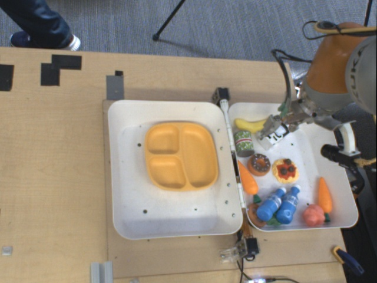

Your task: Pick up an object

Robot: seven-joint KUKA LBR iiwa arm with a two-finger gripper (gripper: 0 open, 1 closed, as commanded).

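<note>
Worktop (53, 175): flat, matte tan board carrying two shallow white plastic bins with rounded corners, set side by side.

Left bin (126, 217): holds one glossy yellow-orange tray (180, 156), rounded-square, moulded into three compartments.

Right bin (347, 214): holds small toy foods. Yellow banana (249, 124), curved, at the far left corner. Green-labelled can (243, 141), cylindrical, just beside the banana. Brown round doughnut-like piece (259, 164). Yellow round tart (285, 170) with red topping. Two orange carrots, tapered: one (249, 183) by the left wall, one (324, 195) toward the right. Two blue bottles (279, 204), glossy, lying touching each other. Red rounded fruit (314, 215) near the front edge.

End effector (272, 128): grey metal, above the right bin's far part, just beside the banana and can; its open or closed state cannot be told, and nothing is seen gripped.
</note>
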